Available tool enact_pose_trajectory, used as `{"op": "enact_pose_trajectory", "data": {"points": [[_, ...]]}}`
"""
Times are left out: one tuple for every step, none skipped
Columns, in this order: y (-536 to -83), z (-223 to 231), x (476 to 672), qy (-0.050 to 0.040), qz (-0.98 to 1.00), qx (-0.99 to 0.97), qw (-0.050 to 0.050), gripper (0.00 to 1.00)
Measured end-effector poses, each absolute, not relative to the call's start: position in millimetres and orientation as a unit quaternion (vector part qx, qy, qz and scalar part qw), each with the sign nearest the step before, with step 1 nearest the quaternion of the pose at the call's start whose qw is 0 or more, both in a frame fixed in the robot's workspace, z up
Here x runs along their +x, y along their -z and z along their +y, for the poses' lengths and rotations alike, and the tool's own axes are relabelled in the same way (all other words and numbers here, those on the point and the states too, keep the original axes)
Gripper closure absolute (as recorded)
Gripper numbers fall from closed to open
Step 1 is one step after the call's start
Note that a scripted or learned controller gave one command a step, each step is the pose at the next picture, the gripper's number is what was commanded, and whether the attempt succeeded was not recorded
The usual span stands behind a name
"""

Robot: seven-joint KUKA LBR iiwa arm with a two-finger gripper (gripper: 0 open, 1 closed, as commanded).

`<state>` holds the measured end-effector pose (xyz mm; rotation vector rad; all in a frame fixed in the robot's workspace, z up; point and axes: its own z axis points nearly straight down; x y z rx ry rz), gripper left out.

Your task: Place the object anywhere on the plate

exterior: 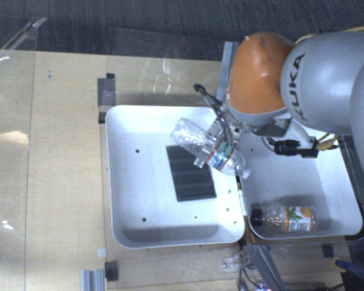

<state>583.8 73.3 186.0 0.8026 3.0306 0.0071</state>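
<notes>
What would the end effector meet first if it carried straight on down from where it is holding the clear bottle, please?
Most likely the dark plate. The end effector grips the clear plastic bottle above the left bin, and the plate's upper edge lies just beneath. Height is hard to judge from this slanted view, so the bottle would probably touch first.

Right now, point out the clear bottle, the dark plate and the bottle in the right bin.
Clear bottle (193,137), camera view, on its body.
Dark plate (191,177), camera view, on its middle.
Bottle in the right bin (286,218), camera view, on its label.
</notes>
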Motion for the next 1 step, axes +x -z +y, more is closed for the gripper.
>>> {"op": "enact_pose_trajectory", "data": {"points": [[-186.1, 73.2, 583.9, -0.0023, 0.967, 0.256, 0.003, 0.0]]}}
